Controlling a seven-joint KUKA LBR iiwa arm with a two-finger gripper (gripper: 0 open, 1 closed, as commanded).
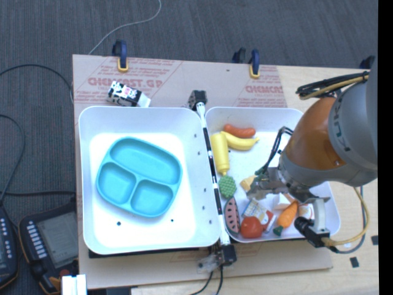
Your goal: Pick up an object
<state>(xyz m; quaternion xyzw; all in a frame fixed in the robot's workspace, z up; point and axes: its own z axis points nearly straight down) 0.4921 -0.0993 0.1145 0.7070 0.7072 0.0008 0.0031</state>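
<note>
I am seeing my arm reaching in from the right, its grey body and orange band bulking large above the wrist. The gripper is hanging low, just left of and below that band, pointing downward. The wrist is blocking my look at its tip.

A brown board lies on dark grey carpet and bears two shallow white bins side by side, held by blue clamps at its far edge. The left bin holds a light blue divided plate with three compartments. A small black-and-white block rests on the board just beyond the left bin, a thin white cable curls across the carpet farther off, and a dark handheld screen device lies at the near left.
</note>
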